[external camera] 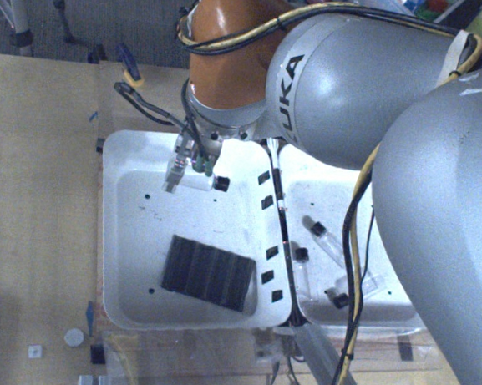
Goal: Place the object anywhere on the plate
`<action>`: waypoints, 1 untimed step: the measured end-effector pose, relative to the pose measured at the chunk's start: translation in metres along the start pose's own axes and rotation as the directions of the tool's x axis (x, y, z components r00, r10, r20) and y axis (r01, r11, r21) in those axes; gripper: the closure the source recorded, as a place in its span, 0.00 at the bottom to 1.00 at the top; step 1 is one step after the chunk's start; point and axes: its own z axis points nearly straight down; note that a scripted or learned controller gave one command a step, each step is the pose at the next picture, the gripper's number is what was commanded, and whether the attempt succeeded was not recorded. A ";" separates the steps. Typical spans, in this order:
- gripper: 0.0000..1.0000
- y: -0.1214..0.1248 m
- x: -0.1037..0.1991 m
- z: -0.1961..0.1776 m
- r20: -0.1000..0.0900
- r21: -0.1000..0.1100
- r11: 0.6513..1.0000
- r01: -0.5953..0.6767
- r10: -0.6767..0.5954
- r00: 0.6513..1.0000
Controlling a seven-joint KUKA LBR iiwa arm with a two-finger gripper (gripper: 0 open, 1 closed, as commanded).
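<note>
Camera view: pale wood bench (pixel 30 211), white bin (pixel 136 237), dark ribbed plate (pixel 209 273) inside, end effector (pixel 172 180) above, grip indiscernible.

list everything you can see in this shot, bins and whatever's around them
bins: 2, white, side by side on the bench
ribbed plate: 1, dark grey, flat in the view's left bin, near its front
small pieces: 3, black, in the view's right bin, too small to identify
square marks: 5, black, along the rim between the bins
disc: 1, grey, on the bench in front of the left bin
arm: 1, grey with orange band, from the view's right
gripper: 1, metallic, over the left bin's far end
</note>
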 end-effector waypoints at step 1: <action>1.00 -0.022 0.057 -0.029 -0.002 0.000 0.931 0.365 -0.365 0.931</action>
